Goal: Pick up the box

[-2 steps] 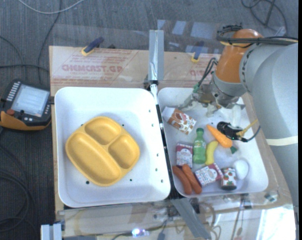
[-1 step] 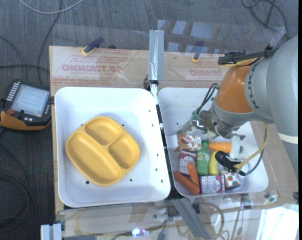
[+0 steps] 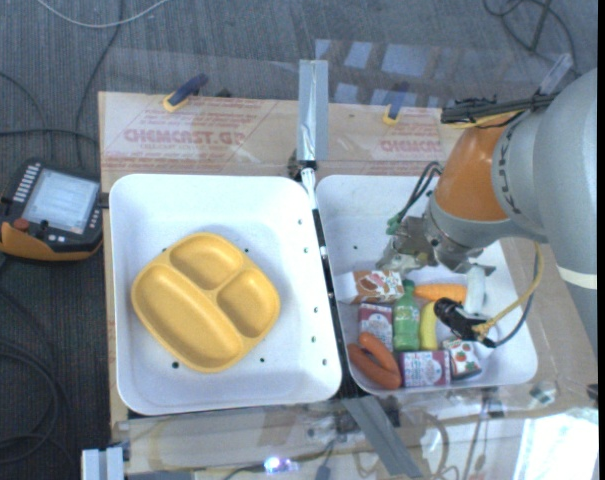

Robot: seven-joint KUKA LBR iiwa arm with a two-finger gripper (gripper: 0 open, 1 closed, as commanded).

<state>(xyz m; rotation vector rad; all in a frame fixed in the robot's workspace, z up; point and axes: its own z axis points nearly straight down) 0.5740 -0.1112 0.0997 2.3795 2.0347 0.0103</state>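
Nearest you, along the lower edge of the right bin (image 3: 522,368), the items are packed tight: a red-and-white box (image 3: 423,368) touches a smaller carton (image 3: 463,358), with orange sausage-like pieces (image 3: 375,361) pressed into the lower-left corner. Just above sit another small box (image 3: 375,323), a green bottle (image 3: 407,318) and a yellow piece (image 3: 429,323), all shoulder to shoulder, so you have little room between them. One more box (image 3: 379,286) lies by the bin's left wall, with an orange carrot-like piece (image 3: 441,292) to its right. The end effector (image 3: 414,251) hangs just above that box, upper middle of the right bin; you cannot tell how it stands. Behind it the bin's upper-left floor is open. In the left bin (image 3: 132,208), a yellow divided plate (image 3: 206,300) sits centrally with bare floor all round. A pendant (image 3: 47,211) lies at the far left, off the table (image 3: 212,133).
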